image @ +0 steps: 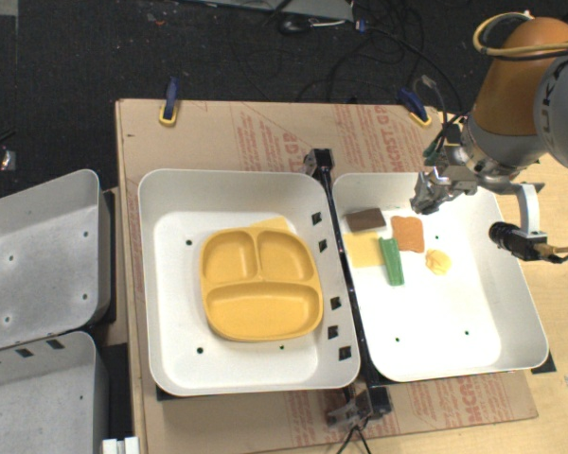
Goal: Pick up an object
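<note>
The right bin [473, 339] holds a cluster of small items near its back left: a brown block [365, 219], a pale yellow flat piece [362, 250], a green stick [392, 261], an orange flat piece [409, 234] and a small yellow lump [437, 262]. My gripper [424, 202] hangs over the bin's back, just right of the brown block and above the orange piece. Its dark fingers point down and left, and nothing shows between them.
The left bin [170, 348] holds a yellow divided tray [261, 284]. A black divider with clips [333, 253] runs between the bins. Grey bin lids [38, 244] lie off the bench at left. Blue and yellow clamps [169, 102] hold the board's back edge.
</note>
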Available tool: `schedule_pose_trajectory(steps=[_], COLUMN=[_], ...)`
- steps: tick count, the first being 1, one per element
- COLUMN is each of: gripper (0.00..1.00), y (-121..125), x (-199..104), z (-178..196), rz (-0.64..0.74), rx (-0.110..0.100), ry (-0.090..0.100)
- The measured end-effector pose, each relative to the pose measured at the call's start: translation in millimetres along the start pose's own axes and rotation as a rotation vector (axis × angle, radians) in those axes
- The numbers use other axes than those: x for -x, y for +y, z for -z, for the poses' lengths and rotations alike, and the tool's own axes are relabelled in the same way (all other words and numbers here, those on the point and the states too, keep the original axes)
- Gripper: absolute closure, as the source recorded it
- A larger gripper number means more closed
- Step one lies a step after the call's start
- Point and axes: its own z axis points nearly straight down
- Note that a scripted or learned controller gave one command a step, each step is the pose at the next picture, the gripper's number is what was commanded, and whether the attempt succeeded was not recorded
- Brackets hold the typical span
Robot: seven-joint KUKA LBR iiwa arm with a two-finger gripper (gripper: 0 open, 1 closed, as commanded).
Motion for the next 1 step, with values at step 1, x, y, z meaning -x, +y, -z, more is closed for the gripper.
schedule_pose_trajectory(steps=[1], gripper=[1.0], y=[-0.7], x=[-49.8], z=[0.3], rz=[0.006], rx=[0.001], ry=[0.002])
